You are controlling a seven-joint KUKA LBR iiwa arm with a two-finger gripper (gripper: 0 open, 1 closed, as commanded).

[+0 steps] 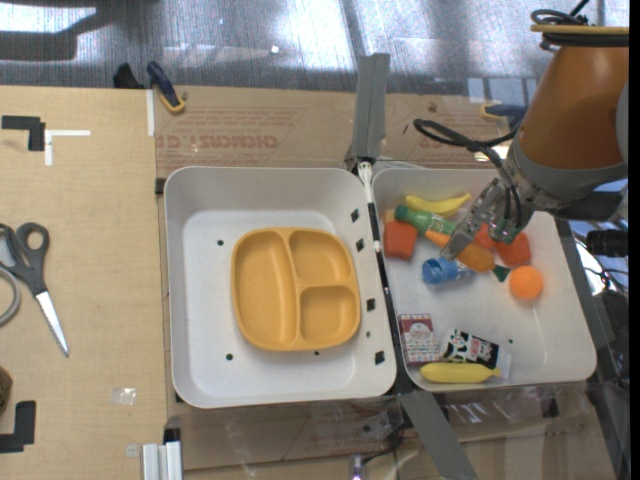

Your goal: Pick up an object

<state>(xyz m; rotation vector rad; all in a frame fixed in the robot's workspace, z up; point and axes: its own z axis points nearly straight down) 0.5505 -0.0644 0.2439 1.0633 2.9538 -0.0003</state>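
Two shallow white bins sit side by side on a cardboard-lined table (80,298), seen from above at a slant, with scissors (38,278) lying on the bare board at the far left. Inside the left bin (190,298) rests a yellow divided tray (296,288) with three compartments. Reaching in from the right, the grey arm with its orange band (580,98) lowers the gripper (478,230) over the far half of the right bin (560,338). Its fingers (462,240) hang just above a cluster of toys, parted only slightly, and nothing can be seen held between them. Directly under the fingertips lie an orange piece (478,258) and a blue cylinder (444,270), the cylinder on its side. To their left stands a red cup-like block (400,239); a yellow banana (438,205) lies at the far edge, with a green piece (418,218) just beside it. An orange ball (526,283) sits to the right, near a red object (515,250) partly hidden by the gripper. Along the near wall lie a small red-and-white box (416,336), a black-and-white carton (470,348) and a second yellow banana (458,372).
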